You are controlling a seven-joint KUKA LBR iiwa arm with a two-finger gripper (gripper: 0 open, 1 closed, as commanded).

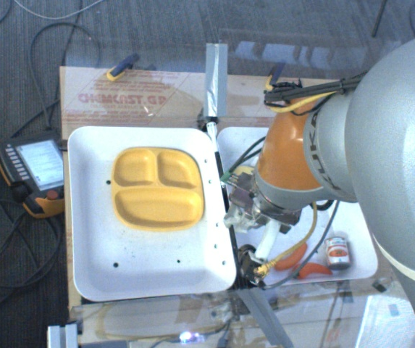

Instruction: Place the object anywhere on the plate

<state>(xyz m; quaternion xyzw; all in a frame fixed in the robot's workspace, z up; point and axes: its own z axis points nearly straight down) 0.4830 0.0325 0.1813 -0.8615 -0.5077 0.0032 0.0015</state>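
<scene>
Bench at mid-frame is bearing 2 white bins, yellow plate [158, 188] sitting left-centre, arm hanging over right bin where carrot [298, 258] and can [337, 251] are lying lower right, gripper [242, 216] state untellable, likely pick stage, grasp needed next.

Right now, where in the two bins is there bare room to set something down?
Left bin: the yellow plate's three compartments are bare, and so is the white floor below it, toward the near rim. Right bin: crowded, with the arm over it and a carrot and a small can at the near edge.
</scene>
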